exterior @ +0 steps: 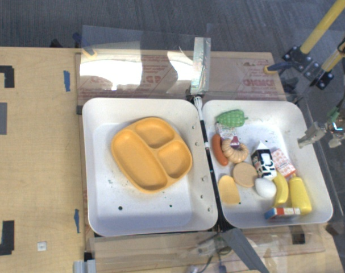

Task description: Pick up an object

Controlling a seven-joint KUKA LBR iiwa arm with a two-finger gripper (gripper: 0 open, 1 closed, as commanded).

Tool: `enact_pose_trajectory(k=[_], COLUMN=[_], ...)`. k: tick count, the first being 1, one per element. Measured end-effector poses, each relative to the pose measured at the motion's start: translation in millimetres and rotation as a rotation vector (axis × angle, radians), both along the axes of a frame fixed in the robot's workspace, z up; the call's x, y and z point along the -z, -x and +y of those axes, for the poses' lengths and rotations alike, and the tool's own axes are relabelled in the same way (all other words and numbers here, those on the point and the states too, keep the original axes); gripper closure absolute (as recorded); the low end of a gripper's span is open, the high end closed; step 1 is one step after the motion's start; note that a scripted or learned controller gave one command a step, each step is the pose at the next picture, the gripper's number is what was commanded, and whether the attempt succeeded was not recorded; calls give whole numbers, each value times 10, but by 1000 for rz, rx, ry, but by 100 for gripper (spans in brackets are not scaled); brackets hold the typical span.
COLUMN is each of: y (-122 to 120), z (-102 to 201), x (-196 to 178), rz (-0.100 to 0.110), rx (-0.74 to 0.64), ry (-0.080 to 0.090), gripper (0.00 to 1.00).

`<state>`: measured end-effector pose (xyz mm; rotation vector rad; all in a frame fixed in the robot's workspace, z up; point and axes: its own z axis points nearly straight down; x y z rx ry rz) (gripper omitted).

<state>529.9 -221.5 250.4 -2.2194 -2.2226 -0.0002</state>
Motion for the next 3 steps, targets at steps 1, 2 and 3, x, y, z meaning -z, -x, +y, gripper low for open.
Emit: enact_pose_trajectory(k=[1, 2, 3], y=[433, 53, 37], z=[77, 422, 411], x=[1533, 1628, 1507], rz=[-4, -9, -15], rx=[-179, -197, -196], ry=[-11, 2, 6], gripper=[0, 0, 100])
